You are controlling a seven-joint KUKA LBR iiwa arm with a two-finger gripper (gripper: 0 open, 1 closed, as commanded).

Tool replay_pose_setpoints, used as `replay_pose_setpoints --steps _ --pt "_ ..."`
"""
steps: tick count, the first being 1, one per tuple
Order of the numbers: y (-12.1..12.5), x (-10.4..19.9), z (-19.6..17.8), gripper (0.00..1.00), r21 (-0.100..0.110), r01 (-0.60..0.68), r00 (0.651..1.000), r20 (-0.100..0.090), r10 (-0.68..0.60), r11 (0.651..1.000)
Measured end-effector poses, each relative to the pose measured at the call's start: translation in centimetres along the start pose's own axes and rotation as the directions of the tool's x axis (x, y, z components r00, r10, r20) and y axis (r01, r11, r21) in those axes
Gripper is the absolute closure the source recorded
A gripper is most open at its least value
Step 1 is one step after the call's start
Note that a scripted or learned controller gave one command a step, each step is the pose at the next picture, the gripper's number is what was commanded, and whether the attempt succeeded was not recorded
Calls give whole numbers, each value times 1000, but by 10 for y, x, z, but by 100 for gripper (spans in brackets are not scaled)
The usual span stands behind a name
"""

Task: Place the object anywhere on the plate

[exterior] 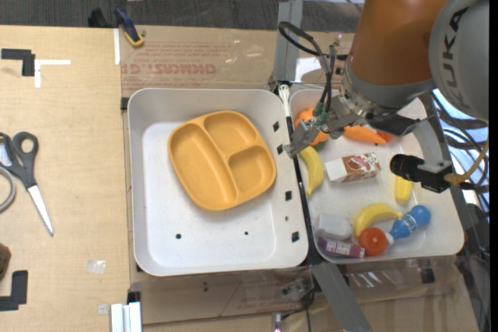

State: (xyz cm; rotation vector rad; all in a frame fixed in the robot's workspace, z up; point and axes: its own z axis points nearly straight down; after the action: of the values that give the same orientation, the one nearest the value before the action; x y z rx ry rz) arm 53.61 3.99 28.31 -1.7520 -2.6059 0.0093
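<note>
Orange plastic, the three-compartment plate point(223, 159) is lying in the left bin point(148, 190), with bare white floor showing around it toward that bin's near and left walls. Right of the plate, across the shared wall, the gripper point(311, 132) is hanging low over the right bin point(447, 233), beside an orange carrot point(366, 134) and above a banana point(313, 169). Whether it is pinching anything, I cannot tell; the arm point(405, 19) is leaning in steeply from the plate's far right.

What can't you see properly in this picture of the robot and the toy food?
- Gripper: the arm's orange band looms over it, so its fingers are unclear.
- Carrot: partly under the wrist.
- Tube in the right bin: label too small to read.
- Scissors: handles cut off by the left edge.
</note>
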Motion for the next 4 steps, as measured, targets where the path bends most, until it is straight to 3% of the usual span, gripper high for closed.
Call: replay_pose_setpoints --steps 1,2,3,4 --pt "0 -2 -8 100 2 -2 1000 1 2 1000" --pt "0 -2 -8 0 2 -2 1000 1 2 1000" --pt "0 -4 -16 100 3 -4 1000 2 4 1000" --pt "13 26 8 100 -3 209 978 -1 -209 978"
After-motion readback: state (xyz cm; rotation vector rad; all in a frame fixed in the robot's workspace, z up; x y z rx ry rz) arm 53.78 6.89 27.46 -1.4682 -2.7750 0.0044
